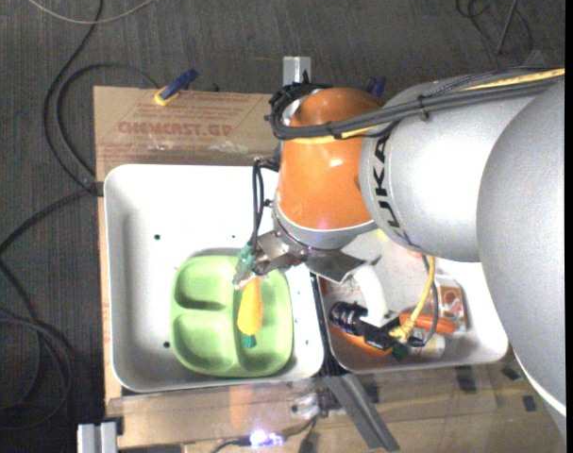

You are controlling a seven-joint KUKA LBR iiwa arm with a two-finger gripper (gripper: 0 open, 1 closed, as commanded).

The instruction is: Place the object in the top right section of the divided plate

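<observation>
- While the gripper (247, 266) hangs over the upper right edge of the green divided plate (197, 343), I cannot tell whether it is open or closed.
- The yellow, green-tipped object (250, 310) lies along the plate's right side, its upper end just under the gripper.

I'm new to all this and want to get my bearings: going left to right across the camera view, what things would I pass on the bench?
left white bin → green divided plate inside it → yellow object with a green end, lying on the plate's right side → right white bin
</observation>
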